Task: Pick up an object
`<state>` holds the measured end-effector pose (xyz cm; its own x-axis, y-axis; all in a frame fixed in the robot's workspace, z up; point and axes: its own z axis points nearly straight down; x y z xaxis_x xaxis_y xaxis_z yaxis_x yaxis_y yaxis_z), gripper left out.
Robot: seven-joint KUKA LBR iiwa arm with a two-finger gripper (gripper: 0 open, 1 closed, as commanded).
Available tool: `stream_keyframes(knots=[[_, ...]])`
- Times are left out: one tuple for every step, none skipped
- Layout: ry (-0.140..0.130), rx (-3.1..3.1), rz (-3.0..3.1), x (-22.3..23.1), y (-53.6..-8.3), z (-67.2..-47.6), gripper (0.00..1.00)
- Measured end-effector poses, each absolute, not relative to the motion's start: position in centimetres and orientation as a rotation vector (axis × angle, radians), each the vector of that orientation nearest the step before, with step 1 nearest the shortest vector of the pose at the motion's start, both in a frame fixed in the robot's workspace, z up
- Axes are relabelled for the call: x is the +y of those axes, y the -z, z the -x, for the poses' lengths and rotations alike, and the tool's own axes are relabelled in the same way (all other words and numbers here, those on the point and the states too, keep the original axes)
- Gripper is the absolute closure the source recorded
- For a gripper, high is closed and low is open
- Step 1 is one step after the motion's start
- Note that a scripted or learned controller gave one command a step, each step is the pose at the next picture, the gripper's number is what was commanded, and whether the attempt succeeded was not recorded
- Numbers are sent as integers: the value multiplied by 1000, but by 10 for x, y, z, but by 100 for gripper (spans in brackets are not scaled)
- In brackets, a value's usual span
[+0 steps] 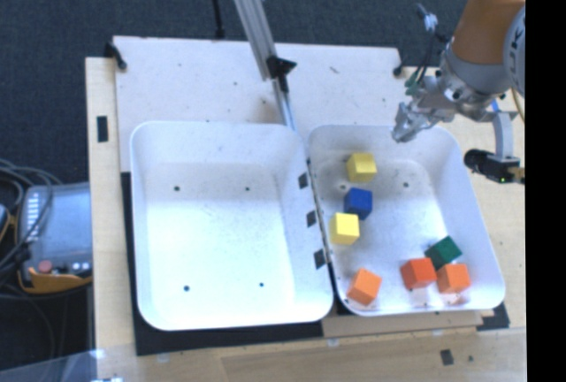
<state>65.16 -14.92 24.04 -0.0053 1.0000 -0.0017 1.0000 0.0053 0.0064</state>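
The right bin [473, 217] holds several small blocks. A yellow block [361, 166] lies near its back, a blue block [358, 201] just in front of it, and another yellow block [345, 228] beside the left wall. Along the front sit an orange block [364, 286], a second orange block [417, 272], a third orange block [454, 278] and a green block [444, 249]. My gripper [404, 129] hangs over the back rim of the right bin, up and to the right of the rear yellow block, with nothing visible in it.
The left bin [221, 225] stands beside the right one. A slanted metal rail [252, 9] runs down to the gap between the bins. A grey device [53, 234] with cables sits off the bench at the left.
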Motion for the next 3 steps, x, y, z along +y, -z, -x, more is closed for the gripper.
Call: stream_keyframes(knots=[[-5,2224,-2211,-151,-281,-653,100],[-1,2228,-2215,-100,-284,-656,100],[0,2230,-2215,-44,-279,-654,100]])
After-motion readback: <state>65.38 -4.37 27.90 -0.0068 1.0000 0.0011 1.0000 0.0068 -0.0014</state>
